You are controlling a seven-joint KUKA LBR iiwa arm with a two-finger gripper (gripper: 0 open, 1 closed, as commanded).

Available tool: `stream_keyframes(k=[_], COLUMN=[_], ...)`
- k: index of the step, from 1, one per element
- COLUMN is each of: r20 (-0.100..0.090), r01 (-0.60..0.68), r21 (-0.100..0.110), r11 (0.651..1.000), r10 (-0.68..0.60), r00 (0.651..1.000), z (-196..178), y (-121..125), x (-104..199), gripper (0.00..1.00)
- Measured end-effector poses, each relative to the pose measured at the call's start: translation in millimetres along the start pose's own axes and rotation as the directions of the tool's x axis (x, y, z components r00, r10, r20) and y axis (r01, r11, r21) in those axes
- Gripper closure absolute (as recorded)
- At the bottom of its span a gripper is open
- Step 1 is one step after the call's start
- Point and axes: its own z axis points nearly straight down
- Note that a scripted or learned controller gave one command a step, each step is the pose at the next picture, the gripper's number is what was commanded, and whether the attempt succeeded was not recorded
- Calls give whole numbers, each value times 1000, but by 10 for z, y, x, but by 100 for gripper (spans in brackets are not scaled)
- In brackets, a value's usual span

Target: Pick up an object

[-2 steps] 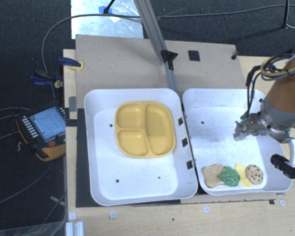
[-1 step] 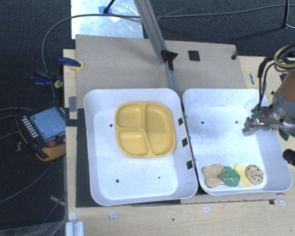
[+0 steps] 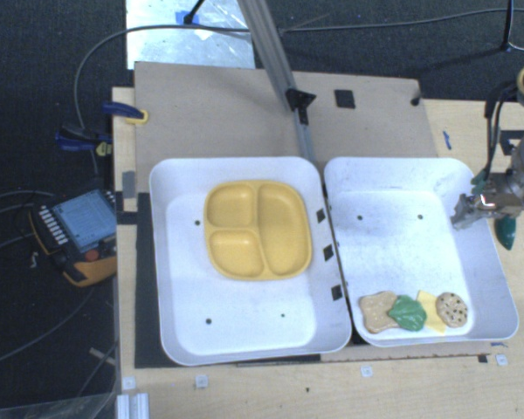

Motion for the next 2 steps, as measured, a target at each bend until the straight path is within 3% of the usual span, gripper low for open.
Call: stream_keyframes(k=[2], r20=[-4], r01=[7], r21=[3], r11=[1000], r10=[-7], r00=[1000], z=[79], y=[382], x=[1017], gripper=[100])
